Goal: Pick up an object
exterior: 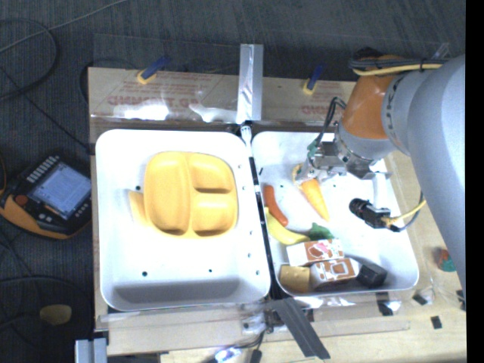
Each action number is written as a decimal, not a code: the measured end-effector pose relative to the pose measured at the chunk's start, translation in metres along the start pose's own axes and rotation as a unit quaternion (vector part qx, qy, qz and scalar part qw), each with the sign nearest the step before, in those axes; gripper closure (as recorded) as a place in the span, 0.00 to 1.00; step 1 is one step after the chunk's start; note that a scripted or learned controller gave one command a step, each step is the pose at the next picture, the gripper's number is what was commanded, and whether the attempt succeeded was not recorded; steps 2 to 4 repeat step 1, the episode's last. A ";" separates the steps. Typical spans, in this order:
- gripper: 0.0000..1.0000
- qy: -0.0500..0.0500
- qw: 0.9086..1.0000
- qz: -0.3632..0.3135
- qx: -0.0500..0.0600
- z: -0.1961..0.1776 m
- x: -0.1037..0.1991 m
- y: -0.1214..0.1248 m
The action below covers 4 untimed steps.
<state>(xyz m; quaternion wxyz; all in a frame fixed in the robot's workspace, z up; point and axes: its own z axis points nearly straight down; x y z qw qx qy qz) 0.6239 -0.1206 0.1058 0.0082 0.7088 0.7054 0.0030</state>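
Nearest the camera, a small carton lies at the front of the right bin, well below my hand. Just under my hand, the orange carrot points away from it; whether my hand is touching or gripping it, I cannot tell. Far to its left, a yellow tray fills the left bin.

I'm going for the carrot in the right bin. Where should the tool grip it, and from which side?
Probably straight down onto the carrot, closing across its thick orange end near the tool. It lies flat, tapering toward the green tuft, with bare bin floor along both flanks.
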 end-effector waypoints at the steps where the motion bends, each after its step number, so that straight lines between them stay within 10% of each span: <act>1: 1.00 0.002 0.999 0.048 0.009 -0.080 0.038 0.029; 4: 1.00 0.002 0.999 0.048 0.009 -0.080 0.038 0.029</act>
